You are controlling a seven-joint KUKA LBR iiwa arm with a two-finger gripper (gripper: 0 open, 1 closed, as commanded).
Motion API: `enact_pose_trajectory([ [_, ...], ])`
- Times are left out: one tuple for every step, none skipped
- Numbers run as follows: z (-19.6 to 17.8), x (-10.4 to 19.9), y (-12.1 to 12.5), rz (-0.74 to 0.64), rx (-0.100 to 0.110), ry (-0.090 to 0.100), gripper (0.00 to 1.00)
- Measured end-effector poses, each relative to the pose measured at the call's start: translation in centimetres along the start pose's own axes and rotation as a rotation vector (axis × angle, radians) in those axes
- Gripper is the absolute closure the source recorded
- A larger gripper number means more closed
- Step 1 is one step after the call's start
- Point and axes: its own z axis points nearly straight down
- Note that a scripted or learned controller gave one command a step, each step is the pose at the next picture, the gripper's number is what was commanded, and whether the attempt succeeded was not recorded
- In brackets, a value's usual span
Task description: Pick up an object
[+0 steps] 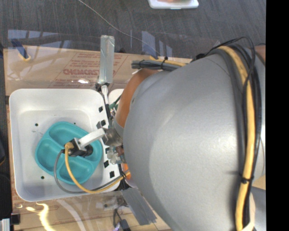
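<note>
As gripper (110, 143) hangs by left bin (27, 113) | teal dish (52, 151) (inside) nearby

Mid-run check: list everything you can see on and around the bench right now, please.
teal dish: 1, turquoise with moulded hollows, lower middle of the left bin
left bin: 1, white, left side of the bench, holding the dish
right bin: 1, white, just a corner showing beside the left bin, the rest behind the arm
strip: 1, silvery grey, possibly tape, above the gap between the bins
cardboard sheet: 1, brown with red print, under the bins
white item: 1, at the top edge on the dark floor, cut off, unclear what it is
arm: 1, grey with an orange band, reaching in from the right, its end at the left bin's right edge
</note>
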Motion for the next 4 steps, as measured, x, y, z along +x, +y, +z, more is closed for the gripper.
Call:
enact_pose_trajectory([
  [0.0, -0.5, 2.1, -0.293, 0.003, -0.003, 1.00],
  [-0.9, -0.4, 1.9, -0.303, 0.007, -0.006, 1.00],
  [0.0, -0.8, 3.7, 0.002, 0.001, 0.000, 1.00],
  [0.0, -0.3, 1.1, 0.002, -0.001, 0.001, 1.00],
])
